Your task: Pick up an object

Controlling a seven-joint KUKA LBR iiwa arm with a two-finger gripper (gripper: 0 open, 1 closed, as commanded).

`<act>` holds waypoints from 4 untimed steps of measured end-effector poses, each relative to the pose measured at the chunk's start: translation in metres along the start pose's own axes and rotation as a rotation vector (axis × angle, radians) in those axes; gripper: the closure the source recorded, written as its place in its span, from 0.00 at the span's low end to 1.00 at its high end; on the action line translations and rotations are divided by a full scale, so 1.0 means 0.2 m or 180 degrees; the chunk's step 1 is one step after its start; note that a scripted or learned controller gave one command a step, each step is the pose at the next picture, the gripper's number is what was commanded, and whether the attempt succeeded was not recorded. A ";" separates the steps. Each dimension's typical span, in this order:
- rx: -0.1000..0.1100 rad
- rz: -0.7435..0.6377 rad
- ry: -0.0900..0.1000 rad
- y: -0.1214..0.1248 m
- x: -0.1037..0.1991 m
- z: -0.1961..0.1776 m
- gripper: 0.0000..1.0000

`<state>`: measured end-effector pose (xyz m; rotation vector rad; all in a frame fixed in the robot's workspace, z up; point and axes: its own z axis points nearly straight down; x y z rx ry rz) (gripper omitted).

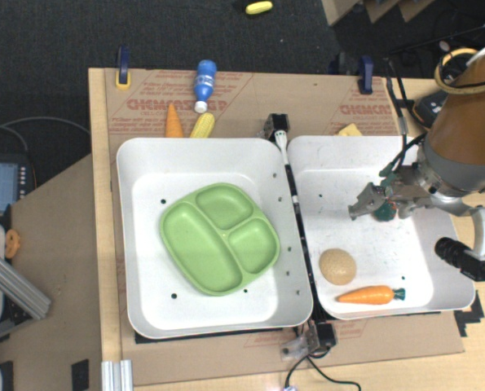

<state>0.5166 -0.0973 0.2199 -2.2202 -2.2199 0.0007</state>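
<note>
One hand [378, 204] hangs over the right bin [446, 293], fingers pinching a small teal object [385, 212]

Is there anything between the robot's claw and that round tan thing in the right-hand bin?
No. In the camera view, bare white bin floor separates the end effector from the round tan object.

A blue-capped bottle [203, 85], a small carrot [173, 122] and a corn cob [202, 125] lie on the worktop [103, 218] behind the bins. A yellow object [259, 7] rests on the dark floor [103, 23].
</note>
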 end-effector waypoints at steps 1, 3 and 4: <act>-0.0017 0.0000 -0.0014 0.43 -0.23 0.35 0.00; -0.0017 0.0004 -0.0010 0.34 -0.55 0.53 1.00; -0.0028 -0.0038 0.0007 0.19 0.14 -0.01 1.00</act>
